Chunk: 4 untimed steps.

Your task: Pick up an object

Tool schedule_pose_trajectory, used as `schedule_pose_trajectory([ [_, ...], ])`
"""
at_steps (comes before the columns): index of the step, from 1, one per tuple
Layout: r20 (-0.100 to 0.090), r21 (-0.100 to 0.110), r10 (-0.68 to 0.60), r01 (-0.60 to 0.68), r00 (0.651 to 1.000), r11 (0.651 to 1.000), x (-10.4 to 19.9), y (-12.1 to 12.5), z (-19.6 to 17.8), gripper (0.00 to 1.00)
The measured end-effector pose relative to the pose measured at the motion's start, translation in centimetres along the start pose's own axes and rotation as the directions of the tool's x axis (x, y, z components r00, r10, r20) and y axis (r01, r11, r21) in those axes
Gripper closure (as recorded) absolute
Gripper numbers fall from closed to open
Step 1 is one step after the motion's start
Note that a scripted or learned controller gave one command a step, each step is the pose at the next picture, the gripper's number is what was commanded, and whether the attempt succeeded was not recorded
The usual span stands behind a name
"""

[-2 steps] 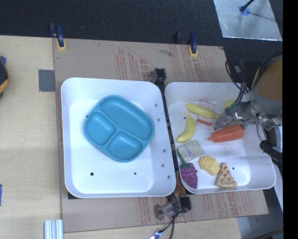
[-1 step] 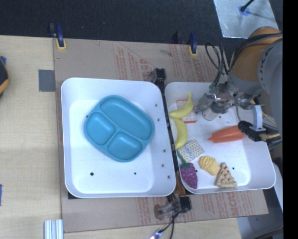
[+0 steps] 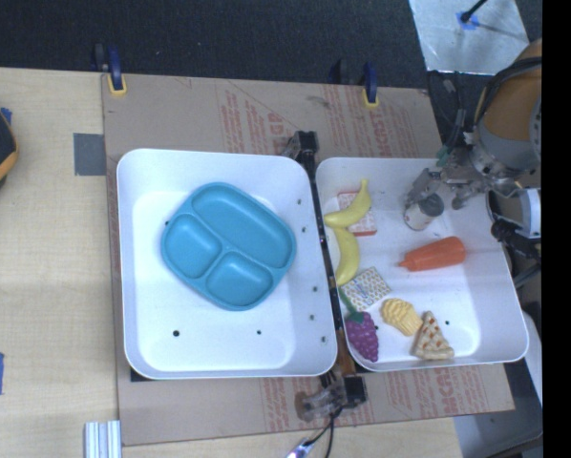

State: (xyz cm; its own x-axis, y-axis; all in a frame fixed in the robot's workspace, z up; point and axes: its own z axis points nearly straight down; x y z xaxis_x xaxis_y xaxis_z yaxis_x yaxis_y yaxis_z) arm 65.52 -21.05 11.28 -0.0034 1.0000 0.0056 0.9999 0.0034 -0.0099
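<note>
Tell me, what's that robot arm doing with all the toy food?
The gripper hangs over the back of the right bin, holding nothing. Below it lie a carrot, two bananas, grapes and a pizza slice. A blue divided plate sits in the left bin.

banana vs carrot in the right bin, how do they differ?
Colour: the yellow toy banana against the orange toy carrot.
Shape: the banana is curved; the carrot is straight and tapers toward its left end.
Pose: the banana runs top to bottom along the left wall of the right white bin; the carrot lies roughly crosswise, nearer the middle.
Shared: both lie flat in that bin, untouched by the gripper.
</note>
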Motion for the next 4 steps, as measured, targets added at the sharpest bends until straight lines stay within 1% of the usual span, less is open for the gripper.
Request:
schedule_pose_trajectory([
  [1,0.004,-0.003,0.000,0.000,1.000,1.000,1.5,0.0,2.1,0.00],
  [2,0.006,-0.008,0.000,0.000,1.000,1.000,-0.1,0.1,-0.8,0.00],
  [3,0.006,-0.005,-0.001,0.001,1.000,1.000,4.2,-7.7,0.9,0.00],
  [4,0.006,-0.006,-0.001,0.001,1.000,1.000,4.8,-10.8,2.3,0.00],
])
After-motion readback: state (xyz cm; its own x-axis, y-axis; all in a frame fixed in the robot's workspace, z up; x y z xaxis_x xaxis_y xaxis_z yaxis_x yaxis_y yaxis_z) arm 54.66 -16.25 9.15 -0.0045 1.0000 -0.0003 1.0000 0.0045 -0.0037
